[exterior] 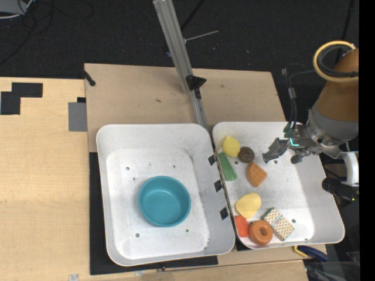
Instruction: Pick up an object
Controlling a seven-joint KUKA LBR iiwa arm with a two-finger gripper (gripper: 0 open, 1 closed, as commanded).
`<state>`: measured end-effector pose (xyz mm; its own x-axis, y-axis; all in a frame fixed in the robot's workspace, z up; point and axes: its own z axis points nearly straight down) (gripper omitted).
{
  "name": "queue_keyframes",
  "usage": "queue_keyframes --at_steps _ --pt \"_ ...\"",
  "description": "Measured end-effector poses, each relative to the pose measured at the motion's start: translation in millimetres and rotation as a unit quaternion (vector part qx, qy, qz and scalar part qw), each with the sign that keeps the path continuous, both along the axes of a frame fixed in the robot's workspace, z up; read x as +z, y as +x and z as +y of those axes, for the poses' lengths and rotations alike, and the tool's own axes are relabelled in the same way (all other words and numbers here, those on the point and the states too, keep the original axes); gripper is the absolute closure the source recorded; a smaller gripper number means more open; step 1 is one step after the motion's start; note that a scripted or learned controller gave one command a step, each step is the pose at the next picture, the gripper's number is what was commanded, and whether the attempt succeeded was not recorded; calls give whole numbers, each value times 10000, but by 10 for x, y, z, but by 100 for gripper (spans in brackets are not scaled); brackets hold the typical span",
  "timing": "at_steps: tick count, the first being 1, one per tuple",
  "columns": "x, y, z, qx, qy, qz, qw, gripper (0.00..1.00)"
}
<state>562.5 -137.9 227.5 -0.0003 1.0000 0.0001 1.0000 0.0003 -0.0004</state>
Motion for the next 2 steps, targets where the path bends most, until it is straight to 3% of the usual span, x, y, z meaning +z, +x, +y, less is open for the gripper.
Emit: queue_keyframes --at_steps 1,2 --pt "0 0 0 0 0 0 10000 0" --pt "-460 56 49 2 3 19 10000 0"
